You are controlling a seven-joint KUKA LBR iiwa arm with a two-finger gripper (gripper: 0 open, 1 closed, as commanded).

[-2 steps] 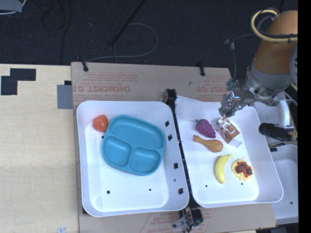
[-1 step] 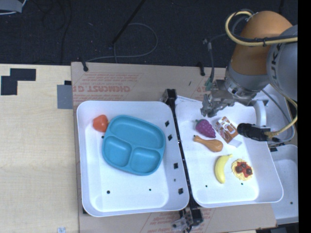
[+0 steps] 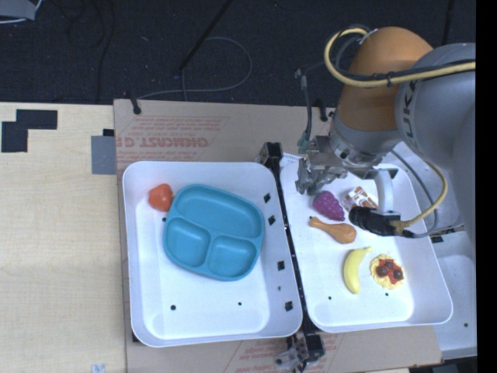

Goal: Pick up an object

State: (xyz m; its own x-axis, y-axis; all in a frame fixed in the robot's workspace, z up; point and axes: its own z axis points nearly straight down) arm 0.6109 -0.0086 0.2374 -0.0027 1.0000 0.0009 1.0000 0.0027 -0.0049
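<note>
With nothing seen between its fingers and their spread impossible to tell, the gripper should drop squarely over the purple grapes just beside it in the right bin, avoiding the drumstick.

Arm cut off at right edge

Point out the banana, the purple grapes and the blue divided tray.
banana (image 3: pixel 354 270), camera view, middle of its curve
purple grapes (image 3: pixel 328 205), camera view, centre of the bunch
blue divided tray (image 3: pixel 213 212), camera view, central divider
</note>
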